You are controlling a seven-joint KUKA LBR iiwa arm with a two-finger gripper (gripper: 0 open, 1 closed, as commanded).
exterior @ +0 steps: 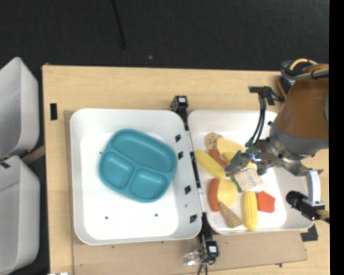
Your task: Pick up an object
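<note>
- We see the wooden table (54, 211) carrying two shallow white bins side by side.
- The left bin (86, 211) holds a teal divided plate (138, 165), lying flat near its middle.
- The right bin (275, 225) holds a heap of toy food.
- The arm (301, 116) reaches in from the right over the right bin.
- Its gripper (241, 164) hangs low over the heap, by a yellow banana (208, 163) and a checked cracker-like piece (246, 180); we cannot tell how it stands or whether it holds anything.
- Below lie a corn cob (250, 209), an orange-red piece (213, 195) touching a yellow piece (227, 192), a red block (266, 201) and a cone (230, 215).
</note>
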